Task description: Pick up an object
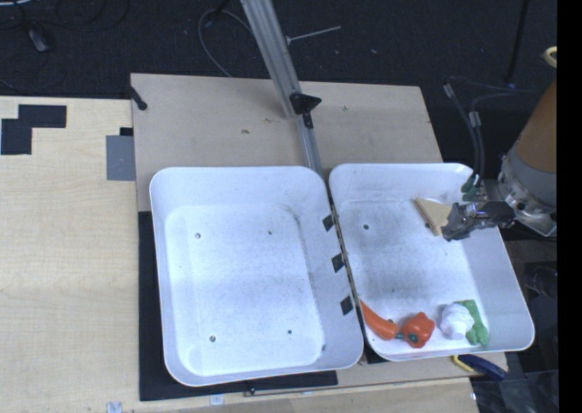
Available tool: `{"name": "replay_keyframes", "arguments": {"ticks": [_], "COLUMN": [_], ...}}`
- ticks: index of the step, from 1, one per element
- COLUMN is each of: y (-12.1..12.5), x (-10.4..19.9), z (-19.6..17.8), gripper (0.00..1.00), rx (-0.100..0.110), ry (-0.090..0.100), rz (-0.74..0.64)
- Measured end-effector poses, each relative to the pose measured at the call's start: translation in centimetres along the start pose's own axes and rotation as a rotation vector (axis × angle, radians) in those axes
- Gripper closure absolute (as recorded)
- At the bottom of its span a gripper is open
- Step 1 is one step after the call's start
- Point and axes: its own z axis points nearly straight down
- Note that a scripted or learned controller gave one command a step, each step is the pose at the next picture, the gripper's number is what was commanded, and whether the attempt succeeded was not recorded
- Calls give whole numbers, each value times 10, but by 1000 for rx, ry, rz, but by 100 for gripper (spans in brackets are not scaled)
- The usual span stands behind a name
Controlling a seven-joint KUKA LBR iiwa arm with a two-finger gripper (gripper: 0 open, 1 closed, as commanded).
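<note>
On the left we saw the shallow white plastic bin (238,275) with a speckled floor, resting on the pale wooden bench (64,247). A slanted silver aluminium rail (275,52) ran down from the top toward the seam between the two bins, where small black clips (337,262) sat along the shared edge.

Moving right, we found the second shallow white bin (400,247). Along its near edge lay a row of small objects: an orange carrot-shaped toy (377,321) at the left, touching a red pepper-like toy (418,328), then a white lumpy cauliflower-like piece (456,319), and a green leafy piece (475,325) just beside it in the corner.

Toward the far right side of that bin lay a tan wedge-shaped block (432,213), near the rim. The dark two-finger gripper (459,222) hung just beside this wedge, at its right edge, possibly touching it. We could not tell how the gripper was set, nor whether it had the wedge. Farthest right, the grey arm with its orange band (538,143) reached in over the bin's rim.
</note>
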Motion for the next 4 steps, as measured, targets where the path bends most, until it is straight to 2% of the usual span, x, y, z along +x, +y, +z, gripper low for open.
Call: {"name": "replay_keyframes", "arguments": {"ticks": [1, 2, 3, 4], "y": [1, -1, 14, 18], "x": [45, 98, 152, 203], "z": [15, 11, 16, 35], "gripper": [100, 100, 100, 100], "rx": [4, 3, 4, 5], "ry": [1, 1, 1, 1], "rz": [-3, -4, -4, -4]}}
